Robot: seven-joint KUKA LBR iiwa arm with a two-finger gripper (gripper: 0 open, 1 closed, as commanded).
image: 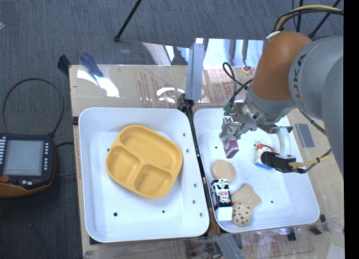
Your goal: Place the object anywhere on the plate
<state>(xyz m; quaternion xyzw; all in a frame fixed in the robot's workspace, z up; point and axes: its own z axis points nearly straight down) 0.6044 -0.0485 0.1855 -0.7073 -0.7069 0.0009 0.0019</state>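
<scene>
A yellow plate point(145, 161) with three compartments lies in the left bin point(92, 134). My gripper point(229, 135) hangs over the upper left part of the right bin point(291, 196). A small maroon box point(231, 149) sits right at the gripper's lower end, its top partly covered by the gripper. Whether the box is gripped or just lies on the bin floor underneath cannot be made out from this angle. The gripper is well to the right of the plate, across the wall between the bins.
Also in the right bin: a round tan biscuit point(224, 170), a black-and-white carton point(222, 192), a tan cracker point(248, 195), a chocolate-chip cookie point(241, 214) and a red-and-white item point(262, 155). A handheld pendant point(25, 160) lies at the far left.
</scene>
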